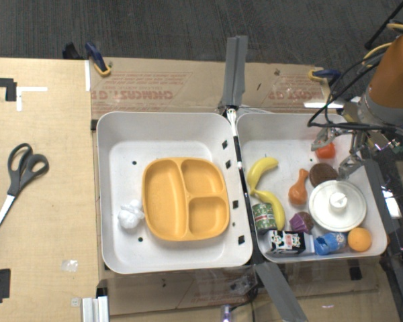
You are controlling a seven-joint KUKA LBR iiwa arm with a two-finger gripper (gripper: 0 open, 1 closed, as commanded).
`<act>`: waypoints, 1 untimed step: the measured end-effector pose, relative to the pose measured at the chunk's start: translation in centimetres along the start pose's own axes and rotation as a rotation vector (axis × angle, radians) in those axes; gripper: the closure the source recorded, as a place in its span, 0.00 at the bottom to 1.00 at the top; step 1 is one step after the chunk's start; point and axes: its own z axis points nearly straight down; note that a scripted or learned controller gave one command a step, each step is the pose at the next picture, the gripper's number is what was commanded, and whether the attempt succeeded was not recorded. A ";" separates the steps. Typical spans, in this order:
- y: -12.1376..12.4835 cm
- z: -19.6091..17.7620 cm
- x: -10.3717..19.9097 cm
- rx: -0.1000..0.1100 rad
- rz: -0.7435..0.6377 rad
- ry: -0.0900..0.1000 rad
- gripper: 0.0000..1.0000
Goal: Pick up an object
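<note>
My gripper (336,153) hangs over the back of the right bin (290,123), below the arm's orange band (395,72). Its two metal fingers (320,139) stand apart, so it is open and holds nothing. A small red-orange object (327,151) lies just beside the left finger. A brown round object (322,174) sits right in front of the gripper. Close by are a white round lid (338,205) and an orange gourd-shaped toy (298,188).
The right bin also holds two bananas (262,169), a green can (262,216), a purple piece (299,222), a black-and-white carton (286,241), a blue object (330,243) and an orange (359,239). In the left bin (114,153) lie a yellow divided plate (186,198) and a white crumpled object (129,214). Scissors (17,176) rest on the bench.
</note>
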 end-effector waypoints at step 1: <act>1.9 3.9 -0.5 0.003 0.399 -0.003 0.00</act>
